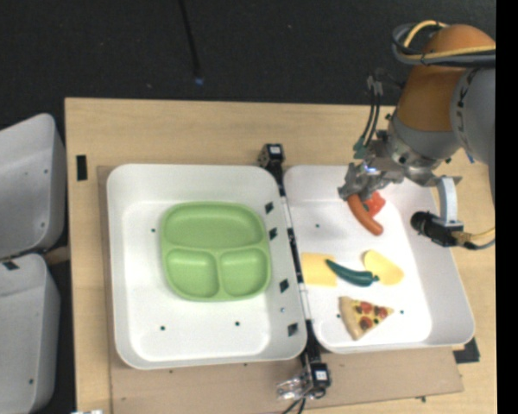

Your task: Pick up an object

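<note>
Tool [363, 190] low over the far half of the right bin [445, 313], reaching in from the right below the grey arm and its orange band. Apart or together: cannot tell, the tip being seen from above and blurred against the bin floor. Right at that tip, an orange-red sausage-shaped toy [371, 218], lying aslant on the white floor, upper end touching or tucked under the tool, lower end pointing toward the near right. Held or merely touched: cannot tell.

Nearer the camera in the same bin, a dark green pepper [352, 273] lying crosswise. At its left end a flat yellow piece [313, 268], at its right end a rounded yellow piece [387, 267], both touching it or overlapped by it. Nearest of all, a pizza slice [363, 316] with red dots, crust on the far side, point toward the near rim, just apart from the pepper.

Well apart from the tool, in the left bin [121, 317], a light green divided plate [214, 250], flat about the middle, one wide compartment on the far side and two small ones on the near side.

Bins side by side, rims meeting along a seam, with small black clips [271, 154] at its far and near ends. Under both, a pale wooden surface [86, 132]. Beyond its left edge, white moulded panels [17, 188].
</note>
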You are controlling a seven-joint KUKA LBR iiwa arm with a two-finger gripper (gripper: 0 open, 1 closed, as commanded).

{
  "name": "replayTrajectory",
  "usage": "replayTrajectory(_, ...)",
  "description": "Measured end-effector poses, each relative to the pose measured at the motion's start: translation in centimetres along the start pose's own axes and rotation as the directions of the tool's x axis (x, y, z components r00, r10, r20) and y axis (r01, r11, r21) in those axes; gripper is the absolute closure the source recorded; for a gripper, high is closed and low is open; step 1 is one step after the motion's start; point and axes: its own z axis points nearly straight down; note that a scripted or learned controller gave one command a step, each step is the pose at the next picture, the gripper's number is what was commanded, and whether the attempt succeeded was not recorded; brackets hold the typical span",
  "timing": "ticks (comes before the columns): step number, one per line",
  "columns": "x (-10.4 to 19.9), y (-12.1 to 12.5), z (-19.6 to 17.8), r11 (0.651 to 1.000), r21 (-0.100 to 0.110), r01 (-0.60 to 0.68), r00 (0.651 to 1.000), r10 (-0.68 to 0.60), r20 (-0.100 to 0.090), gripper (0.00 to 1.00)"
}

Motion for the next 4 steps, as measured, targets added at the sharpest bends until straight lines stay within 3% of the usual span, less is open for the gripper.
replayTrajectory(1,-0.1,0.1,-1.5,1.0,0.005,0.0,1.0,0.0,-0.001,1.0)
replayTrajectory(4,14.4,-6.3,-0.9,1.0,0.01,0.004,1.0,-0.004,-0.001,1.0)
